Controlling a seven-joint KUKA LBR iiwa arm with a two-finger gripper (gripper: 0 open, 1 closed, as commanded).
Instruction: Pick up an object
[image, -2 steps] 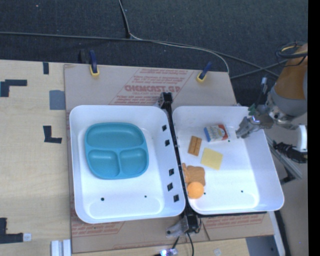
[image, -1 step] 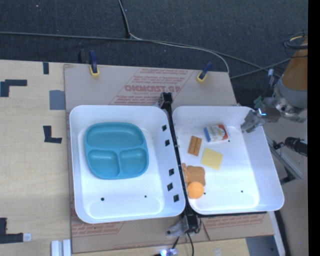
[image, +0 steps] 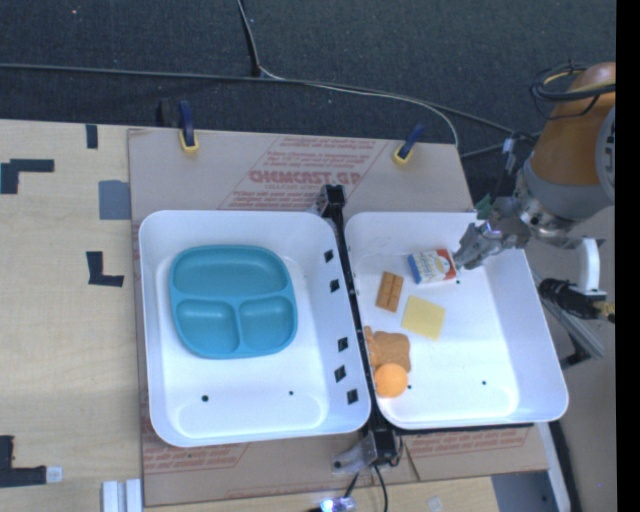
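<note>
Down on the pale wooden tabletop (image: 60, 300): a brown cardboard sheet with red lettering (image: 300, 175), clipped at its far edge by two blue-and-yellow clamps (image: 186, 128), bearing two shallow white plastic bins side by side.

Landmark: the right white bin (image: 500, 340).
- Just inside its far right wall: the grey two-finger claw (image: 470, 252), reaching in from the right on a grey arm with an orange band (image: 570, 130) above the wrist. Tips lowered next to a small white carton with blue and red print (image: 432, 265), at the carton's right end, seemingly touching it. Open or closed: cannot tell at this size; nothing visibly clasped between the fingers.
- Left of the carton, toward the bin's middle: a small brown rectangular wafer-like block (image: 389, 291).
- Just right of and nearer than that block: a pale yellow square slab (image: 424, 317), lying flat, tilted.
- Against the bin's left wall, near side: a tan bread-like lump (image: 388, 347), with a small orange ball (image: 391, 381) touching its near edge.

Left of that bin, walls meeting along a black divider strip (image: 343, 300): the left white bin (image: 160, 400), holding a teal three-compartment plastic tray (image: 234, 300) lying flat, toward its far side.

Beyond the cardboard's far edge: dark carpeted floor (image: 120, 40) crossed by a thin black cable (image: 300, 82).
</note>
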